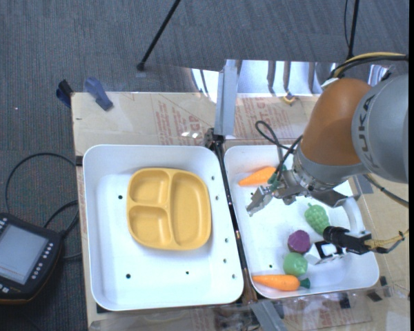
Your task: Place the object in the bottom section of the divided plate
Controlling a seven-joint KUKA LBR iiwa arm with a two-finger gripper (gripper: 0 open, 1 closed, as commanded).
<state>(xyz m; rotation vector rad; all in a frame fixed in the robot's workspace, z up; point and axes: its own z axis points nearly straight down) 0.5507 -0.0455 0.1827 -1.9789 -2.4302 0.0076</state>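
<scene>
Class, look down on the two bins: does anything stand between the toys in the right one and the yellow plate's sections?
Only the bins' adjoining raised rims. The yellow three-section plastic plate lies uncovered in the left white bin.

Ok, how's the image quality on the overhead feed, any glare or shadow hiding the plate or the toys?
Camera view: even, soft light; the yellow divided plate is sharp, with only faint shading in its sections. Bright glare sits on the metal strip behind the bins. The gripper looks slightly soft, and the arm shades part of the right bin; the purple toy stays readable.
</scene>
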